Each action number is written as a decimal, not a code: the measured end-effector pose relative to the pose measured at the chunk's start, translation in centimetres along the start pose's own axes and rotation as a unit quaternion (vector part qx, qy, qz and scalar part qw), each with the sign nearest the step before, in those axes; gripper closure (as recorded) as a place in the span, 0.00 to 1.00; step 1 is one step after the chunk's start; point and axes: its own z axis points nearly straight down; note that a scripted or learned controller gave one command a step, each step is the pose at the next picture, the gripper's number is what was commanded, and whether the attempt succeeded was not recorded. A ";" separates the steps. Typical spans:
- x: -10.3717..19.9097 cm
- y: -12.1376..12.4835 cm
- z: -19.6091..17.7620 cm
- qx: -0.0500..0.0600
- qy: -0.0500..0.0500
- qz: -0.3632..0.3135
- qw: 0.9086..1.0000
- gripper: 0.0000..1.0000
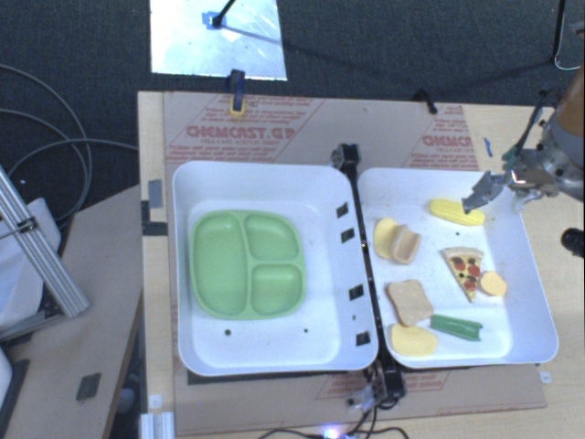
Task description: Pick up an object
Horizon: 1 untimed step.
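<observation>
Surface (302, 122) carries two white bins. Left bin (210, 186) holds a green divided tray (247, 263). Right bin (526, 273) holds the food toys: bread slice (409, 301), pizza slice (464, 270), green bean (455, 326), yellow corn (456, 211), plus small yellow pieces. Arm enters at the right edge, jaws (479, 196) just above the corn's right end, near the bin's far right corner. Can't tell if jaws are clenched or released; nothing visibly grasped.
</observation>
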 end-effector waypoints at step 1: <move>-3.7 -6.7 15.1 -0.004 -0.002 -0.001 1.000 0.00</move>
